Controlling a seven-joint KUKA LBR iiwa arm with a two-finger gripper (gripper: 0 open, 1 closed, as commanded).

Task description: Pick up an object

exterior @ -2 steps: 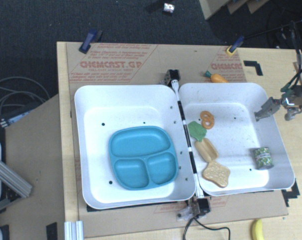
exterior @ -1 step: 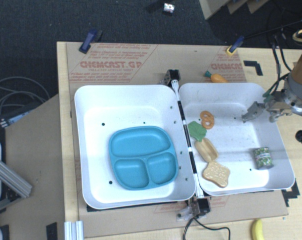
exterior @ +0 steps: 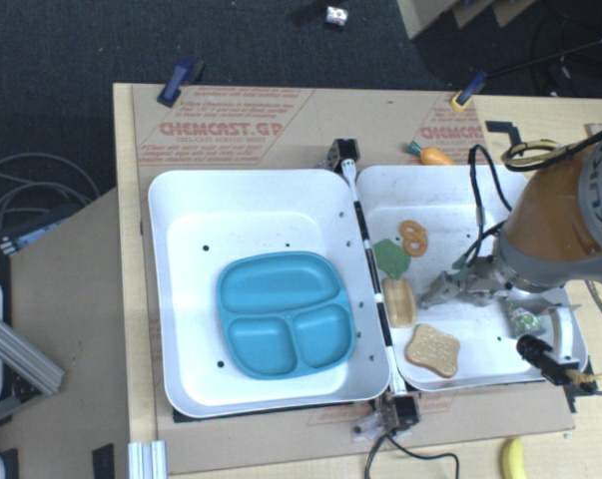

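you had the gripper (exterior: 458, 285) low in the right bin (exterior: 435, 190), and i could not tell how it was set. the pretzel (exterior: 413, 236) lay just beyond it, the green piece (exterior: 390, 256) and bread roll (exterior: 398, 302) to its left, the toast slice (exterior: 432, 349) nearer the front. the blue tray (exterior: 284, 312) sat in the left bin (exterior: 181, 257).

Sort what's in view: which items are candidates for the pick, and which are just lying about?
Pick candidates, all in the right bin:
pretzel
green piece
tan bread-like block
toast slice
gripper beside them

Lying about:
blue divided plate in the left bin
carrot on the bench
yellow item at the bench's front edge
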